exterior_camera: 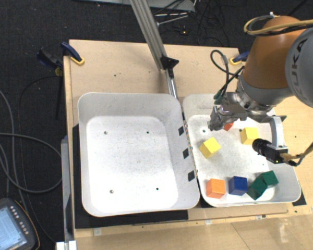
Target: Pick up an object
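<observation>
Gripper [219,120] sits low over the upper left part of the right bin [198,105], right of frame centre. A small red-orange piece [228,125] shows just at its lower-right edge, touching or partly under the fingers; you can't tell from here whether it's between them, and I can't tell finger opening either, the wrist hides it.

Nearest clear target: yellow block [209,147], just below and slightly left of the gripper, turned diagonal to the bin walls, so expect a wrist rotation to square up. Second yellow block [249,135] lies right of the gripper, near the black camera mount [266,149] on the arm.

Bottom edge of the bin: orange block [215,187], blue block [238,185], green blocks [263,184] touching each other; crowded, poorer picks.

Left bin [88,108] isn't in the way. Watch the bin's left wall beside the diagonal block.
</observation>
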Tool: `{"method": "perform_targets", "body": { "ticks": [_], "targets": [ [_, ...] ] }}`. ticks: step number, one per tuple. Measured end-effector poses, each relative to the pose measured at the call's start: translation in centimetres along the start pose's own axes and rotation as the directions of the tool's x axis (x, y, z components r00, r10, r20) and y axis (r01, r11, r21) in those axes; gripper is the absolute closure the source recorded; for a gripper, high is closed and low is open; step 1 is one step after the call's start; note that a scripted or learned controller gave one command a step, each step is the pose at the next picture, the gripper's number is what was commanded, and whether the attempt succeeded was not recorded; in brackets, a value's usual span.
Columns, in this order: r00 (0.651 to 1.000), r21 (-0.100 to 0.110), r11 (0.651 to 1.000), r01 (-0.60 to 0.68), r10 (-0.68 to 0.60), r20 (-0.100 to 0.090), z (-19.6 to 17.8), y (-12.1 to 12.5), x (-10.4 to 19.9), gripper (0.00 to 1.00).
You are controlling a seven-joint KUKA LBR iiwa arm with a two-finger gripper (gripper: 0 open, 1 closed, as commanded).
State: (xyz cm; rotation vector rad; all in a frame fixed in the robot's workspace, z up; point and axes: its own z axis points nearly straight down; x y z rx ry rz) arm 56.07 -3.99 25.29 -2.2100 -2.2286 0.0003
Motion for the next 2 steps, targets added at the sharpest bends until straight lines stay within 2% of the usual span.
{"method": "perform_targets", "body": {
  "ticks": [1,2],
  "targets": [
    [1.000,-0.003,1.000,0.000,0.000,0.000,-0.4,-0.1,5.4,1.00],
    [1.000,0.001,1.000,0.000,0.000,0.000,1.4,-1.0,11.4,1.00]
  ]
}}
